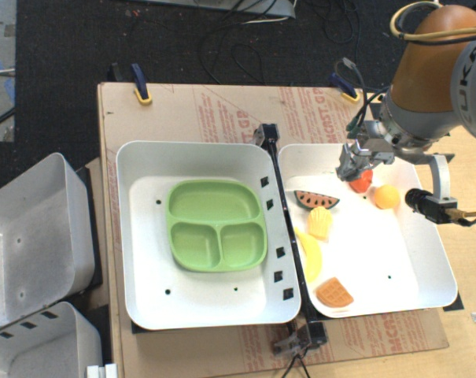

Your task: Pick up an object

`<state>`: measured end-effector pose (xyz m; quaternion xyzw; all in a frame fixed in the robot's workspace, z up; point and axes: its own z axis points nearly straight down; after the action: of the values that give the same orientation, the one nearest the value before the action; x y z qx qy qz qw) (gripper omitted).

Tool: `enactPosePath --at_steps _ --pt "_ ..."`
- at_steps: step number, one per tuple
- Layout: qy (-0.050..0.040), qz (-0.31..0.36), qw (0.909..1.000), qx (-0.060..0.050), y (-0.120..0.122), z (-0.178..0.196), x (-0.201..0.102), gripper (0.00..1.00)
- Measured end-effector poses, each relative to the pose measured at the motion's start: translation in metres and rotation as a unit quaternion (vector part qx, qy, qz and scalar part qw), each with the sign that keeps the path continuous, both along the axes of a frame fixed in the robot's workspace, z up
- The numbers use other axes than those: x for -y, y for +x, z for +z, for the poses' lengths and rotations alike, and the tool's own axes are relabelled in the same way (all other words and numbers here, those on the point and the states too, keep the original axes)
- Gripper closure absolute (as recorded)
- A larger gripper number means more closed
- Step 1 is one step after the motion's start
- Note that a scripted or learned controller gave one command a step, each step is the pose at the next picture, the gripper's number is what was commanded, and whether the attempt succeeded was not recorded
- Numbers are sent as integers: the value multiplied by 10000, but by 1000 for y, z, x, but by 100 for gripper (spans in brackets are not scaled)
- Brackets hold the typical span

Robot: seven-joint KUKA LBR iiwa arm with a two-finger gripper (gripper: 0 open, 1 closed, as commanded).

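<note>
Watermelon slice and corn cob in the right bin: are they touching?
Apart. The camera view shows a strip of white bin floor between the watermelon slice and the corn cob below it.

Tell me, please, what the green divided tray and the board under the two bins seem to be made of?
The green tray looks like moulded plastic: one even colour, rounded compartment walls, a soft sheen. The board under the white bins looks like cardboard: matte brown with faded red print. Neither is certain from above.
</note>
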<state>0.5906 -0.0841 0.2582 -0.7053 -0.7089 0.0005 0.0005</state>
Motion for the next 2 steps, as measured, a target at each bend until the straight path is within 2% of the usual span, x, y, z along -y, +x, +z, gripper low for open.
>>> enactPosePath --at_steps 1,2 --pt "6 14 10000 -2 3 -11 -57 100" --pt "5 16 10000 20 15 -5 -109 100"
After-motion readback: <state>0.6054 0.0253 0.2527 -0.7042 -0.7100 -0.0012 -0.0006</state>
